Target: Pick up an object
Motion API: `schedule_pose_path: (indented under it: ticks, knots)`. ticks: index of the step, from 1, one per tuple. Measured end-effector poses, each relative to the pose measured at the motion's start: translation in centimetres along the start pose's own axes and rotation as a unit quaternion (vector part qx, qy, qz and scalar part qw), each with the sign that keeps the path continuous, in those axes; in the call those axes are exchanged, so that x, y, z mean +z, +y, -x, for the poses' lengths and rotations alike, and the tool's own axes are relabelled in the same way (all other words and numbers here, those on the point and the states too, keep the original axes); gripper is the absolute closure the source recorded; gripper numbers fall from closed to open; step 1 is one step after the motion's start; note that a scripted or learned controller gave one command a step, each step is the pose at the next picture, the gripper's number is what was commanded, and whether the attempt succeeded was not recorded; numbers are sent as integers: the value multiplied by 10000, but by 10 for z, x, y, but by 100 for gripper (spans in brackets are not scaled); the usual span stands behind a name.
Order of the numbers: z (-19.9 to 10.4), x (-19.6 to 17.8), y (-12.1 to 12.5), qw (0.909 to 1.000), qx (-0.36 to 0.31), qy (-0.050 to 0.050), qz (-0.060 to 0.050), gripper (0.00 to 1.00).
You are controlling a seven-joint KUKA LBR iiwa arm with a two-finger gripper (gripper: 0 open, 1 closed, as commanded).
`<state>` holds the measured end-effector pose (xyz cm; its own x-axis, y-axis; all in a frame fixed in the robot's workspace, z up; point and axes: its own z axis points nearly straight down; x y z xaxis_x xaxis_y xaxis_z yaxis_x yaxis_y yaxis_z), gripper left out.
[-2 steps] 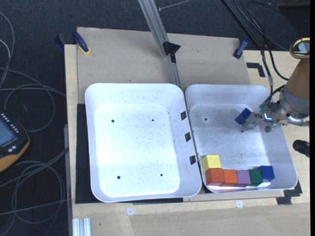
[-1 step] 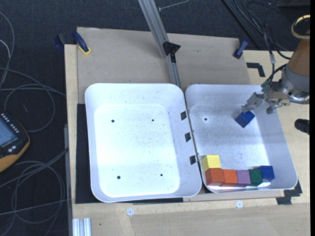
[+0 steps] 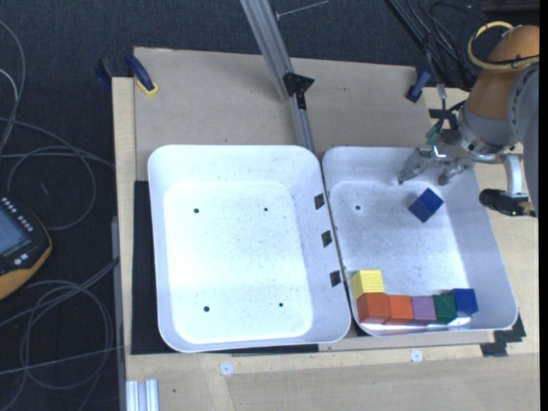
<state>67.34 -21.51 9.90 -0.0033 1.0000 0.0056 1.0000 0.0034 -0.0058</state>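
White plastic forms two shallow bins sitting side by side on a pale wooden counter (image 3: 231, 84). The left bin (image 3: 171, 169) is speckled with dark flecks. The right bin (image 3: 492, 264) holds a row of small cubes along its near wall: a yellow cube (image 3: 369, 281) sits on top of an orange cube (image 3: 372, 306), and beside these run a second orange cube (image 3: 399, 306), a purple cube (image 3: 424, 307), a green cube (image 3: 443, 306) and a dark blue cube (image 3: 464, 299), all touching or nearly touching one another. A grey metal pole (image 3: 272, 45) slants across the counter towards the gap between the bins. Blue clamps (image 3: 139, 74) grip the counter's far corners. Dark cables (image 3: 51, 178) trail over the floor to the left, near a handheld control pendant (image 3: 19, 242).

The arm reaches in from the right, with its orange band (image 3: 505, 50) above the wrist. Its fingers (image 3: 432, 169) hang over the far part of the right bin, spread wide apart and holding nothing. A lone blue cube (image 3: 425, 205) lies tilted on the bin floor, just beneath and slightly nearer the viewer than the fingers, apart from them and well away from the row of cubes.
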Motion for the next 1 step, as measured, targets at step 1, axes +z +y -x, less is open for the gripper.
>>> schedule_pose_path:
  ticks: [1]
  knots:
    - [3,-1,-17,10000,17,-28,19,0]
